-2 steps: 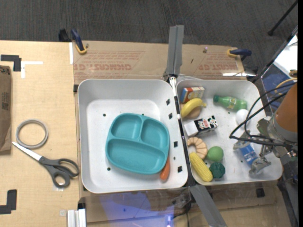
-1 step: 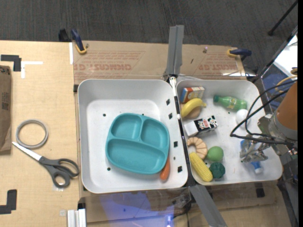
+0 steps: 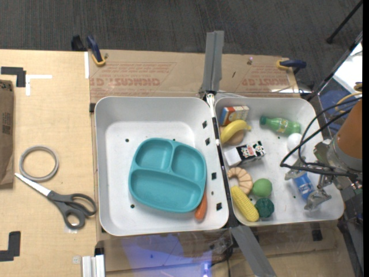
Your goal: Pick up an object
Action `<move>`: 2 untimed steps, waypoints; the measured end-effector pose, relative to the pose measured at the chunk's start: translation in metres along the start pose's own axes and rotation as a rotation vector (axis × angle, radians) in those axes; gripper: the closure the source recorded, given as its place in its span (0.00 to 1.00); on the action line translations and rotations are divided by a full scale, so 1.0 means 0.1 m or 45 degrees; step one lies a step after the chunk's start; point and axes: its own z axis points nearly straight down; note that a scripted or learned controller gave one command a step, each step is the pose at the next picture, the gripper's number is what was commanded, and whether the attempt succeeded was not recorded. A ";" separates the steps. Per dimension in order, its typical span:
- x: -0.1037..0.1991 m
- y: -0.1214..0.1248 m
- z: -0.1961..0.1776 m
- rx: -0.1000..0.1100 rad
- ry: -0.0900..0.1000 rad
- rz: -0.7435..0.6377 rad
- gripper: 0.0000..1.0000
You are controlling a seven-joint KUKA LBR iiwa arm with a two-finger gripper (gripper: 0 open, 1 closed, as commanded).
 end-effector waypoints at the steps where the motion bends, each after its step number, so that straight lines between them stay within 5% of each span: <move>1: -0.02 0.00 -0.09 0.002 -0.004 -0.003 1.00; 2: -0.02 0.01 -0.09 0.002 -0.004 -0.003 0.00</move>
